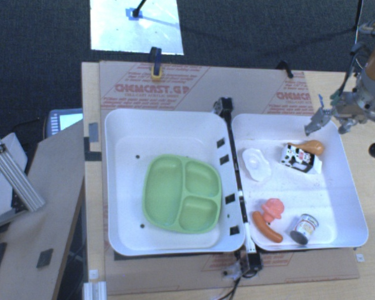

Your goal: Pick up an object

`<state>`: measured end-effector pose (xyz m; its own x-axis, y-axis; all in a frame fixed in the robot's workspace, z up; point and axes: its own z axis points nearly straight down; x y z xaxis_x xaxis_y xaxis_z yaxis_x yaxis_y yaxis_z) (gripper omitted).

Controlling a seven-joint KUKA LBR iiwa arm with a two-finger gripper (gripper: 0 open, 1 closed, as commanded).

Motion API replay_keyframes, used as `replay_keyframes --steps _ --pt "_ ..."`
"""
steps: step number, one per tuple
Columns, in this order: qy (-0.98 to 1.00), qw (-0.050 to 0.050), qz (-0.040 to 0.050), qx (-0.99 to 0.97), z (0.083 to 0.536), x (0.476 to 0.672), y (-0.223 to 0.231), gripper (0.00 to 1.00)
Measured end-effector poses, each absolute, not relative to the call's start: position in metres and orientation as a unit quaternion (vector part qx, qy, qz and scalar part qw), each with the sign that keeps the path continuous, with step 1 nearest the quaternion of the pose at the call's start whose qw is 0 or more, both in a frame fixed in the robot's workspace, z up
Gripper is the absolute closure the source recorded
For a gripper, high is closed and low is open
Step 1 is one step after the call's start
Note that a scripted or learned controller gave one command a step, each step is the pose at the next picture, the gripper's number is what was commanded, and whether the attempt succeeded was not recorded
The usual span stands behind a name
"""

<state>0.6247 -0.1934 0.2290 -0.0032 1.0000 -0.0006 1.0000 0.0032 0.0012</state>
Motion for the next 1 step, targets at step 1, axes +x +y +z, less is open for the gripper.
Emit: replay_keyframes --steps 1 --pt "0.708 -0.001 -0.0005 0.707 0.1854 0.6189 -0.1909 0.0"
